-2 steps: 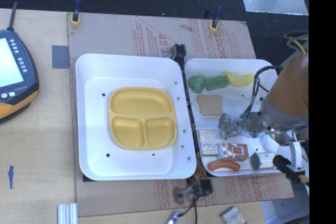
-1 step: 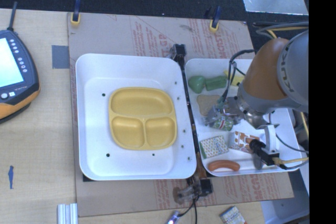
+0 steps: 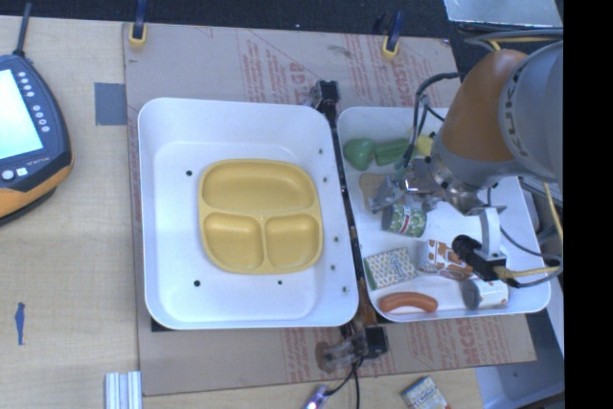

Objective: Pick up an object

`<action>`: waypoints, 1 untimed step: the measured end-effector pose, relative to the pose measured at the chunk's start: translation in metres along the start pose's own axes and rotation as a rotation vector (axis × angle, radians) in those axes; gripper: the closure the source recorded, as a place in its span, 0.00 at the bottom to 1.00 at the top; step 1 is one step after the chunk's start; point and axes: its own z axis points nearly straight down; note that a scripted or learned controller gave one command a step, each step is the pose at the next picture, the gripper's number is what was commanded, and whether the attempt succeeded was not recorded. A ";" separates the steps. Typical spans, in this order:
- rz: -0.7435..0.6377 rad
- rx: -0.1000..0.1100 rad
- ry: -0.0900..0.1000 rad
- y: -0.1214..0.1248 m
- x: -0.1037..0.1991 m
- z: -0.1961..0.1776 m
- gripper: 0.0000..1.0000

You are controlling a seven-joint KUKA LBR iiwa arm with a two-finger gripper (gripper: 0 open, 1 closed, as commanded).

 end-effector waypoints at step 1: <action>-0.002 0.002 -0.001 -0.007 0.000 0.007 0.00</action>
